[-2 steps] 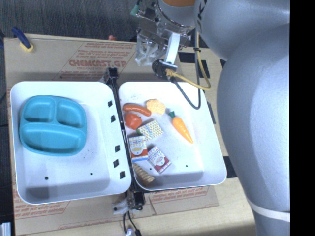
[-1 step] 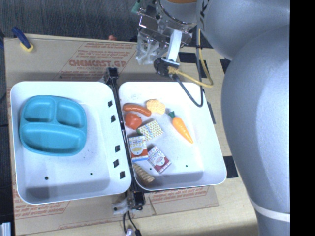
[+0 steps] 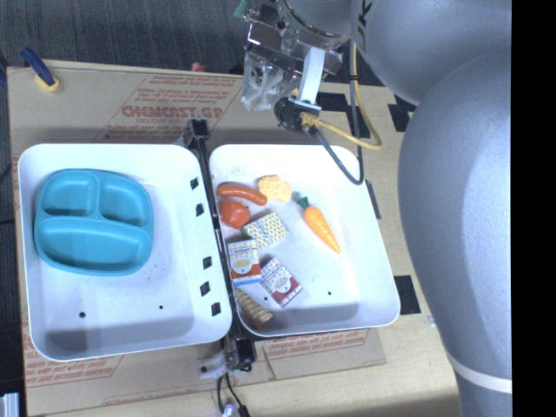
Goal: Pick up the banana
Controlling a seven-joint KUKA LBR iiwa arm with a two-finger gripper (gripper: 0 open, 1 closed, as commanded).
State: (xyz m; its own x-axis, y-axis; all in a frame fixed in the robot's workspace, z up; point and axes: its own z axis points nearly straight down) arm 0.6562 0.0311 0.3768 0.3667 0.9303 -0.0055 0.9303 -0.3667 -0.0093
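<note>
Banana (image 3: 274, 187): small, lumpy, yellow, beside smooth sausage (image 3: 241, 193).

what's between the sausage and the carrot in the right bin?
In the camera view, a lumpy yellow food piece lies by the sausage's right end, with bare bin floor between it and the carrot.
</note>
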